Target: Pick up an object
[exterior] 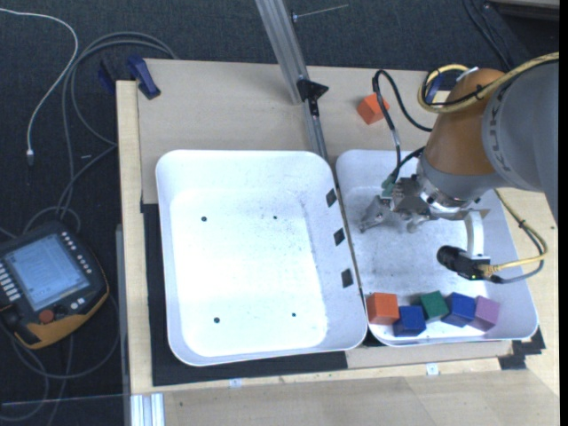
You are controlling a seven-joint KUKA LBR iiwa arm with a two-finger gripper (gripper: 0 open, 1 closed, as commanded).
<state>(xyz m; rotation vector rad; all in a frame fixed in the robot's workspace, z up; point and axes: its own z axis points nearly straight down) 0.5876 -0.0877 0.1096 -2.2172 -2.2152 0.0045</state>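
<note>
Lying below end effector (389, 213): blocks (433, 311)

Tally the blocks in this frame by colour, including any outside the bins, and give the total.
Orange blocks: 2, one in the right bin, one on the bench
Blue blocks: 2
Green block: 1
Purple block: 1
Total: 6

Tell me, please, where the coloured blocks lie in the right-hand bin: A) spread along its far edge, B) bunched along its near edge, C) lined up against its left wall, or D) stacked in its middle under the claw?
B: the orange block, blue blocks, green block and purple block sit bunched at the right bin's near edge.
</note>
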